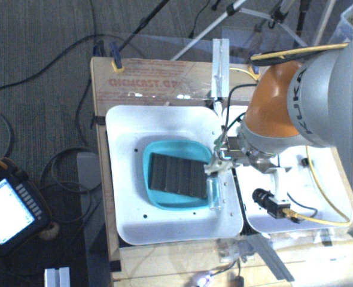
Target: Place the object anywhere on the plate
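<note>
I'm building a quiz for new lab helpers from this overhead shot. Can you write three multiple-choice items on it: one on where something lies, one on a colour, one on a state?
1. Where does the dark ridged block lie?
A. On the plate in the left bin
B. In the right bin
C. On the floor

2. What colour is the plate?
A. Red
B. Light blue
C. Yellow

3. How does the pincer stand relative to the plate?
A. Far off over the right bin
B. At the plate's right rim
C. Outside both bins

Key:
1 A, the block rests inside the plate, within the left bin.
2 B, its rim shows light blue around the block.
3 B, it hangs by the plate's right edge.
</note>
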Robot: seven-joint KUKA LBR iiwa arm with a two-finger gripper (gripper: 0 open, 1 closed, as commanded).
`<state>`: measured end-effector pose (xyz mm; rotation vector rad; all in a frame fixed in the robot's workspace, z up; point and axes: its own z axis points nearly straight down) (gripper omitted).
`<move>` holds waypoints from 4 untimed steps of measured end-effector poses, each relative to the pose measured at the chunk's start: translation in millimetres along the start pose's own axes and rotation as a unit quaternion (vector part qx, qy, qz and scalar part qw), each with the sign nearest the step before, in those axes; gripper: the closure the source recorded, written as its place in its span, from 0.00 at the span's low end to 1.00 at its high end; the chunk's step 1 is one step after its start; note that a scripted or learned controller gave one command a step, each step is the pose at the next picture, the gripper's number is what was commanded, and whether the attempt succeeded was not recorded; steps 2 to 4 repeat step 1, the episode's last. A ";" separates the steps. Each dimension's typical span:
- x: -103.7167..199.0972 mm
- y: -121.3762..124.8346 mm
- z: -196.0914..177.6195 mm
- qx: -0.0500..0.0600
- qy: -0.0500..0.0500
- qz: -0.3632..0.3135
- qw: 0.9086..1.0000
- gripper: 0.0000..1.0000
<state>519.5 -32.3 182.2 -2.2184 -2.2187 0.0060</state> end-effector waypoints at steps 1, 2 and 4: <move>-0.2 0.1 -0.1 0.000 0.000 0.000 1.000 0.00; -0.2 0.1 -0.1 0.000 0.000 0.000 1.000 0.00; -0.2 0.1 -0.1 0.000 0.000 0.000 1.000 0.00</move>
